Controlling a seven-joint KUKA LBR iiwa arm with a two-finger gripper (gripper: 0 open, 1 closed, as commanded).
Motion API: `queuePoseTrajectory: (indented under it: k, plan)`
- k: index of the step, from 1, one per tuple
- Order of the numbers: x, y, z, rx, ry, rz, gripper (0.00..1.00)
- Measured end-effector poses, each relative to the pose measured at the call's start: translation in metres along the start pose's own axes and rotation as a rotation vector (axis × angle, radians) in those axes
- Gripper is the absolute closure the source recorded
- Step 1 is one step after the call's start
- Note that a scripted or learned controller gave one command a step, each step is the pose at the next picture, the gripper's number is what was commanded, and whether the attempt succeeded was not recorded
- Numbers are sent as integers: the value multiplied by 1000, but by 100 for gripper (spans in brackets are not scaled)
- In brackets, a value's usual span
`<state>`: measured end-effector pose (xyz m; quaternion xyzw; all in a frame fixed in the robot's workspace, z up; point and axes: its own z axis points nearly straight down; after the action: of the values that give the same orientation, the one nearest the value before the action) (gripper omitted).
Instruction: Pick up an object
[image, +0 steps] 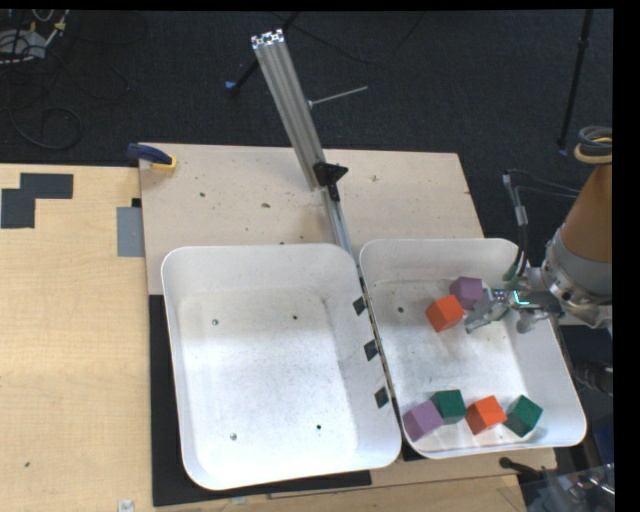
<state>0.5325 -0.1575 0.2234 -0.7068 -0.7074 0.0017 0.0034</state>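
In the right bin (560, 380) an orange cube (444, 313) and a purple cube (466, 291) sit touching near the middle. Along the bin's front edge lie a purple cube (422, 418), a green cube (450, 404), an orange cube (486, 413) and another green cube (523, 414). My gripper (482, 316) reaches in from the right, low over the bin floor, its tips just right of the orange and purple pair. Nothing shows between its fingers.
The left bin (190, 300) stands beside the right one, with a divider and black clips (368, 348) between them. A slanted aluminium post (295, 110) rises behind the bins. A blue and yellow clamp (150, 155) lies at the bench's back left corner.
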Motion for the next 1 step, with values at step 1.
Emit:
queuePoseTrajectory:
  k: [1]
  plan:
    - [-1,1,-2,-4,-1,3,0]
